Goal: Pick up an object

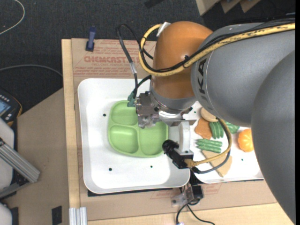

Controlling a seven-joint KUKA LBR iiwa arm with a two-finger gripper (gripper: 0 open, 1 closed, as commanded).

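My arm reaches in from the right and hangs low over the left bin (93,172), its orange-banded wrist covering most of the seam between the two bins. My gripper (149,118) sits just over the upper right part of a green divided plate (126,137), which lies flat in the middle of that bin, its compartments bare. Whether the gripper is clenched or released I cannot tell; the wrist body hides the working end, and nothing is seen lifted from the bin floor. In the right bin (234,177), partly behind the arm, lie green bean pods (208,145), a small orange pumpkin-like toy (245,139) and some tan and orange pieces, possibly play food. As I judge it, the pick is not yet done: the plate rests on the bin, the other objects lie untouched, and the grasp and lift are left to make.
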